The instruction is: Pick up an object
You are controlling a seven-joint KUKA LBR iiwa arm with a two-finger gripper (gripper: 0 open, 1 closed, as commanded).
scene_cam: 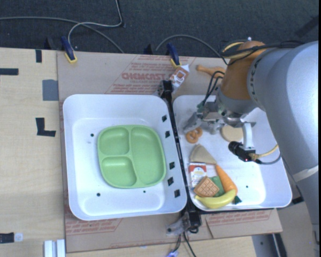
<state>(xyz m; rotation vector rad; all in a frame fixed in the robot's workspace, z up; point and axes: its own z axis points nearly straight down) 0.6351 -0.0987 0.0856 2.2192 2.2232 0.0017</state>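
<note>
Two white bins (pixel 75 143) sit on brown cardboard (pixel 117 74) over dark carpet.
The gripper (pixel 195 123) hangs just above a small pretzel (pixel 192 136); its grip cannot be told, nor the pretzel's heading.

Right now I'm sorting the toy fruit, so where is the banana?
The banana lies in the right bin, at its near edge, just below the waffle and the carrot.
</note>
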